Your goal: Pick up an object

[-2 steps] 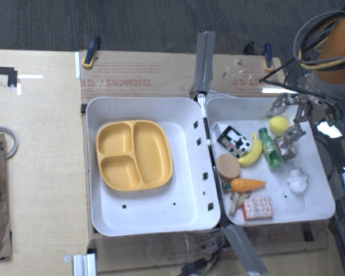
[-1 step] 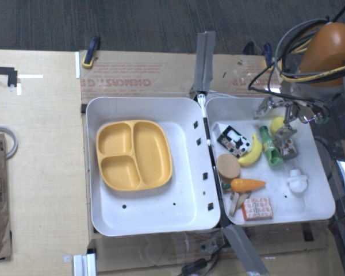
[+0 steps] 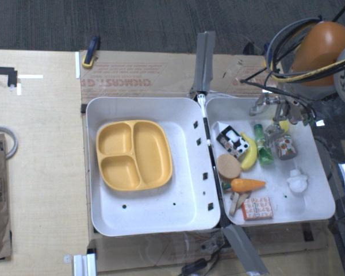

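- Right bin (image 3: 319,209) holds the clutter; the gripper (image 3: 274,132) hangs over its far half.
- Green bottle (image 3: 263,148) lies directly beneath the fingertips, its long axis running near-to-far.
- Whether the fingers are open I cannot tell.

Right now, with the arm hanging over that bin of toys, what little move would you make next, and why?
Probably straight down a little. The gripper sits over the right bin, just above the green bottle and a small red and white can, with nothing visibly between its fingers. Lowering would bring it around one of them.
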{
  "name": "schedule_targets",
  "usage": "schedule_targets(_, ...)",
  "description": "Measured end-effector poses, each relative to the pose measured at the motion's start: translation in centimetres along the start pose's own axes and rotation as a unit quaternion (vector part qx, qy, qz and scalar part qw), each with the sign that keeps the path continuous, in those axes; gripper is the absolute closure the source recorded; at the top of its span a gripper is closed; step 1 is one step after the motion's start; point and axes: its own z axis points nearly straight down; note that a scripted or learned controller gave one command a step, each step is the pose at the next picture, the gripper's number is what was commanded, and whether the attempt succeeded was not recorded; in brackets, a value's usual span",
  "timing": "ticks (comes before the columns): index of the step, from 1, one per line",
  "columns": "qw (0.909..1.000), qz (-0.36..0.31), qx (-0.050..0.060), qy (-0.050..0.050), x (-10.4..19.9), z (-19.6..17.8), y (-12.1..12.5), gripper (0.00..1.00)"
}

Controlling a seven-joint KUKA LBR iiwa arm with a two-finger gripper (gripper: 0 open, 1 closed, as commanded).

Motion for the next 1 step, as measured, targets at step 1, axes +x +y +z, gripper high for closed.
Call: schedule_targets(1, 1.0000, 0.002, 0.002, -0.009, -0.40, -1.36, -0.09, 1.00)
